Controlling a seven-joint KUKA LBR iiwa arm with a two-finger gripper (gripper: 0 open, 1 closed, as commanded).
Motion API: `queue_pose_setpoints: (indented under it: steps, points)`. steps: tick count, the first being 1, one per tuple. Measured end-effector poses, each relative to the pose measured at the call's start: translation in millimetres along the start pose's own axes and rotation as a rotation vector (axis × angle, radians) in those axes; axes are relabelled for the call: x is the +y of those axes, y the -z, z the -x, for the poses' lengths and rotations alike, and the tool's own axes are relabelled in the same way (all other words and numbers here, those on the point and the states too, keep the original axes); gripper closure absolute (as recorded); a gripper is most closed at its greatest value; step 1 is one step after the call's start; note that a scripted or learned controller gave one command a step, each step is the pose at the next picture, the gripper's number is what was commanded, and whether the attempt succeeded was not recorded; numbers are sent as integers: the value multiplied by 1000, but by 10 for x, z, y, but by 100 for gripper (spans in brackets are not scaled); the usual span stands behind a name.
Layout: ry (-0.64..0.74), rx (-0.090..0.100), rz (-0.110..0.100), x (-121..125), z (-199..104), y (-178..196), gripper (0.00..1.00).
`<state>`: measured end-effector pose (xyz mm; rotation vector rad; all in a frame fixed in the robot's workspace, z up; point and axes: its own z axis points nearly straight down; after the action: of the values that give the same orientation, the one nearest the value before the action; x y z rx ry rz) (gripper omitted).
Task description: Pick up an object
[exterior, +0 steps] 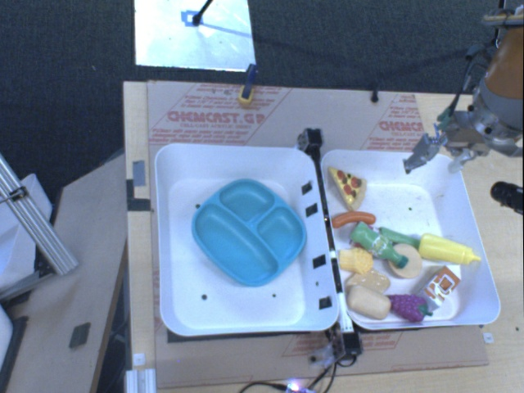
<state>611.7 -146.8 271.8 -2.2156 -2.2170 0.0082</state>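
At the lower right of the frame I see purple grapes (407, 306) in the right bin (475, 219). The claw (442, 155), upper right, is spread open and carries nothing.

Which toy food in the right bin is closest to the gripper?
The pizza slice, alone at the bin's far end nearest the gripper; the other foods cluster toward the near end.

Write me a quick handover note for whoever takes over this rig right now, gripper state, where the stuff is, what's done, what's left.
Gripper: above the right bin's far right corner, jaws open, holding nothing.
Right bin: pizza slice, sausage, green bottle, yellow bottle, corn, grapes, small carton, bread pieces.
Left bin: blue divided plate.
Done: nothing picked yet.
Left: descend, grasp one object, lift.
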Motion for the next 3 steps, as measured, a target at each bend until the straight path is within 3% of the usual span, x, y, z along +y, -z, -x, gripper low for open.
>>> queue_pose_setpoints:
  steps: [1,3]
  points:
    - [2,-2,11,18,-2,65,0]
    - [0,-2,7,-23,100,-825,0]
